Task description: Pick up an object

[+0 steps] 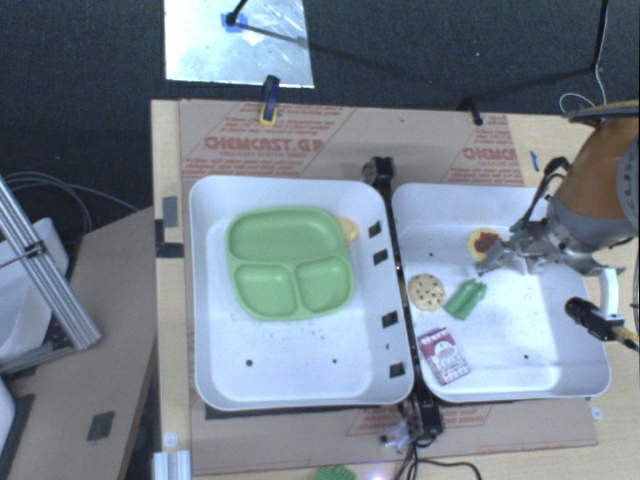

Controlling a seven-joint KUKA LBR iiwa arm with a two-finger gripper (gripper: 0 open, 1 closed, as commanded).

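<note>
Nearest you, at the front of the right bin (560, 378), lies a small red-and-white packet (443, 356), well below and to the left of the gripper (495, 258). You can see the arm (600, 193) reaching in from the right, its orange band above the wrist, with the gripper low over the right bin's upper middle. Whether it is clenched or released you cannot tell at this angle, and nothing shows plainly between its tips. Just beside the gripper, up and to its left, sits a small red-and-yellow object (484, 241). Below and left of it lies a green object (464, 299), tilted, and farther left a round cookie (427, 291) near the bin's left wall. Well apart to the left, the other bin (215, 368) holds a green divided plate (291, 262) with a yellow piece (347, 230) at its upper right edge.
</note>
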